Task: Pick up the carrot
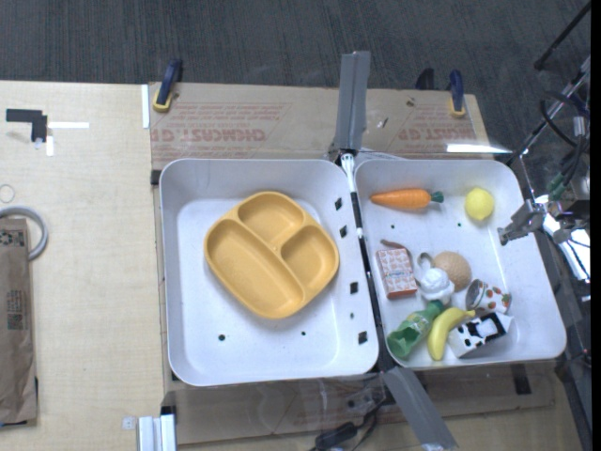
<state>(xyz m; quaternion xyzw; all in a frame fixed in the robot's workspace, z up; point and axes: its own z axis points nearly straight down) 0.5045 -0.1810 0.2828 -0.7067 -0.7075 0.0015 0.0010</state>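
Carrot (406, 198) one, lemon (479, 204) one beside; banana (441, 332) one

An orange carrot (402, 198) with a green top is seen beside a yellow lemon (479, 204). A mustard-yellow plate (271, 253) is shown in a white bin (188, 346). A yellow banana (441, 332) and a black-and-white cow-patterned toy (479, 333) are spotted.

Not much of the robot to go on tbh: the gripper (522, 224) is shiny silver-grey metal, angular, with thin black cables looping above it and some bright reflective bits just behind.
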